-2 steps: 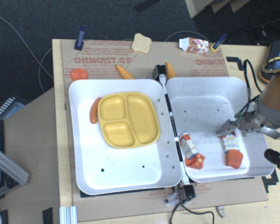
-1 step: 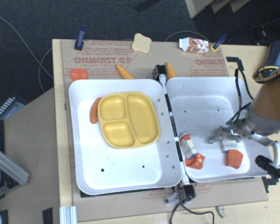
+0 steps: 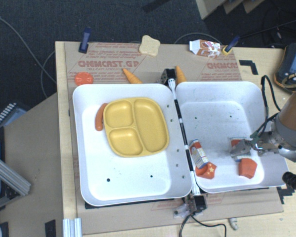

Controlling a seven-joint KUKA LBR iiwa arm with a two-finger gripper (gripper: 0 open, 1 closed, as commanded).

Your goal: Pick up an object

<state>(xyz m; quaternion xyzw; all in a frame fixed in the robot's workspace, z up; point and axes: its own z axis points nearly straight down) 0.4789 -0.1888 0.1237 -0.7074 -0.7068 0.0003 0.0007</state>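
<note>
Camera view: 2 white bins side by side on the bench. Left bin point(image 3: 89, 147) holds a yellow tray point(image 3: 136, 126) with 3 compartments, lying in the far half. A sausage point(image 3: 99, 117) lies just beside the tray's left edge, on the bin floor.

Right bin point(image 3: 212, 98) holds 3 things, all in its near part. A carton point(image 3: 199, 153) lies against the near-left wall, with an orange piece point(image 3: 206, 170) touching its near end. An orange block point(image 3: 247, 167) sits near the near-right corner.

Arm point(image 3: 291, 117) enters from the right. Gripper point(image 3: 242, 147) is low over the right bin, just far of the block; a small orange bit shows at its fingertips. Cannot tell if the fingers are parted or closed, or if anything is grasped.

Far of the bins, on the cardboard: bread slice point(image 3: 149, 45), 2 carrots point(image 3: 131, 76) point(image 3: 180, 74), orange disc point(image 3: 83, 78), blue clip point(image 3: 84, 40), wrapper point(image 3: 205, 47).
</note>
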